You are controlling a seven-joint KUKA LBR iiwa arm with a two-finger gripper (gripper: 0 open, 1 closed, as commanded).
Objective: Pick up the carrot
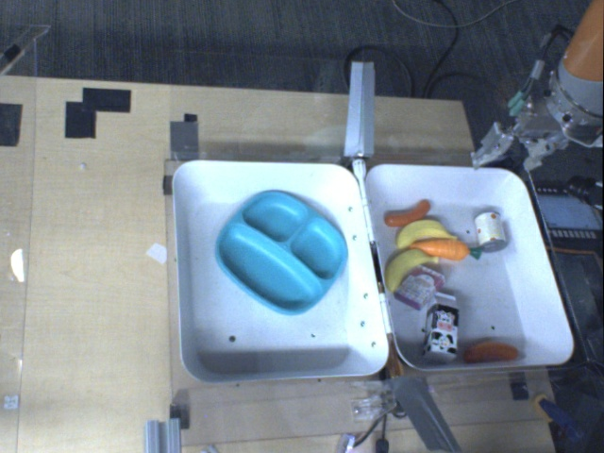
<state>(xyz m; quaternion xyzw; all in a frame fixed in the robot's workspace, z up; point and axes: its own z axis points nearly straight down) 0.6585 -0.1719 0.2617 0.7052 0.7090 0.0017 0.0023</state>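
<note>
The end effector (514, 144) hangs at the upper right, above the far right corner of the right bin (543, 243), with its two fingers spread apart and nothing between them. The grey arm (578, 83) with its orange band reaches in behind it from the right edge.

Below and to the left, inside the right bin, the carrot (440, 249) lies on its side near the middle, its green tip pointing right toward a small white can (490, 229). The carrot rests against or across a yellow banana (415, 251); just behind it lies a reddish sausage (408, 215). Nearer the front sit a purple packet (418, 288), a small black-and-white carton (441, 330) and another red sausage (491, 351).

The left bin (198, 281) holds a blue divided plate (281, 249). Both bins sit on the wooden bench (85, 272).

As for progress, nothing looks done yet: the carrot is untouched and well apart from the end effector. The reach, descent, closing and lift are all left.
</note>
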